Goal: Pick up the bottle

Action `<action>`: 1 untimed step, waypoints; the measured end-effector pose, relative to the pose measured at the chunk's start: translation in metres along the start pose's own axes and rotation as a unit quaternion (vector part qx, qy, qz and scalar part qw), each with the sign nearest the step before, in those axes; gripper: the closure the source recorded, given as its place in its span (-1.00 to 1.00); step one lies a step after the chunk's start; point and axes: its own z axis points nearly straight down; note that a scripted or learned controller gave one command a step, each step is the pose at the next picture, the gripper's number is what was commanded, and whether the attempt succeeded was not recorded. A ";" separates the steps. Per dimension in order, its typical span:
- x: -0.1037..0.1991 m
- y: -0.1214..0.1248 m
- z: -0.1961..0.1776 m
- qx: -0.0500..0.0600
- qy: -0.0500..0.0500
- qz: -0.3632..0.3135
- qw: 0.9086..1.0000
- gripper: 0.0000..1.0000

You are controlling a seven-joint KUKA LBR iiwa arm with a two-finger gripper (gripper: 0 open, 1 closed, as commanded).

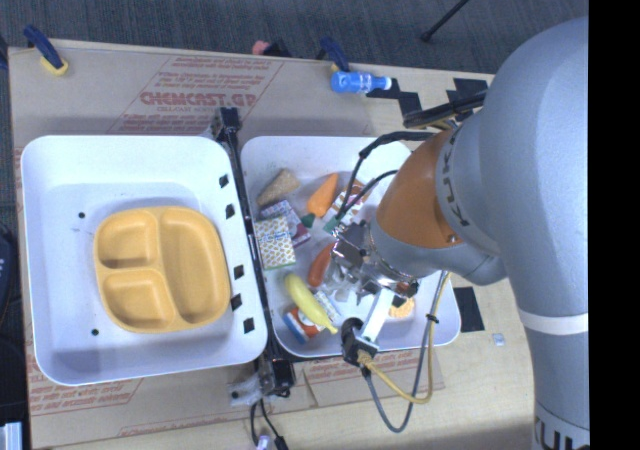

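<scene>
gripper: low over the middle of the right bin, among the cluttered objects; metal parts and cables hide its tips, so whether it is apart, together or clamped on anything cannot be told.
bottle: a possible match is a small item with a white body and red and blue markings, lying on its side at the near edge of the right bin, partly under the banana; too small and covered to be sure of it.
banana: yellow, lying aslant just left of the gripper, across the possible bottle.
carrot: orange, tilted, at the far side of the clutter.
orange stick: a thin reddish-orange piece touching the gripper's left side.
patterned packet: pale square packet against the left wall of the right bin.
brown wedge: tan lump at the far left of the pile.
right bin: white and shallow, holding all the clutter.
left bin: white, beside the right bin.
yellow tray: three compartments, lying flat in the left bin.
arm: grey with an orange band, covering the right side of the right bin.
blue object: lying on the bench beyond the bins.
</scene>
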 end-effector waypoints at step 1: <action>-0.045 0.033 -0.142 -0.003 0.000 -0.021 1.000 1.00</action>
